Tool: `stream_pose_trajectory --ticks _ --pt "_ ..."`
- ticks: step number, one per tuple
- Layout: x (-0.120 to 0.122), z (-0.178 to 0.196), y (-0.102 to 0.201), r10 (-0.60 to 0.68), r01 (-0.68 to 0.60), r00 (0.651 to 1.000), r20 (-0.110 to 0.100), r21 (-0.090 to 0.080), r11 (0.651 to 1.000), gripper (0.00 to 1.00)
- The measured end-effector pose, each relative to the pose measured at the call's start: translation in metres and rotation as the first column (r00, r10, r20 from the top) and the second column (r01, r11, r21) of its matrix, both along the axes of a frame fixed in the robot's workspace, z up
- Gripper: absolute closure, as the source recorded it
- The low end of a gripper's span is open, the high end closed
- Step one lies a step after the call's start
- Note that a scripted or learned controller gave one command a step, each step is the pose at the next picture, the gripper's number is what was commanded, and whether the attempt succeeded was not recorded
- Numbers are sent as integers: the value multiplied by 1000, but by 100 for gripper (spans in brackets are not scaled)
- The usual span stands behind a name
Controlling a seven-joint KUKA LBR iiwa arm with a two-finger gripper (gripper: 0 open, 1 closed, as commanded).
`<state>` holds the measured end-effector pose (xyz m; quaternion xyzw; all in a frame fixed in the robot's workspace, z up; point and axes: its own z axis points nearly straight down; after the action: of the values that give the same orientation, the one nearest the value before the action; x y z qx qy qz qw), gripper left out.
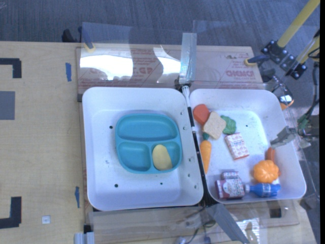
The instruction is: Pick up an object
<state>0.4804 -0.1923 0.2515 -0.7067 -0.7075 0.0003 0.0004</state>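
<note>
Camera view is looking down on a pale wooden bench (pixel 35 151) over grey carpet (pixel 152 4), carrying two white bins. A yellow lump (pixel 162 157) is lying in the blue tray (pixel 147 128) in the left bin (pixel 96 136). Toy foods, among them an orange fruit (pixel 266 171), are crowding the right bin (pixel 254 103). Whether the gripper is open, I cannot tell.

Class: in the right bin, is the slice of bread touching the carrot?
Apart. The camera view shows white bin floor between the bread slice and the carrot below it.
</note>
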Motion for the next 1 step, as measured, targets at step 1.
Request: stream_pose_trajectory --ticks 1 --pt "0 -155 15 57 -57 998 2 0 998 0"
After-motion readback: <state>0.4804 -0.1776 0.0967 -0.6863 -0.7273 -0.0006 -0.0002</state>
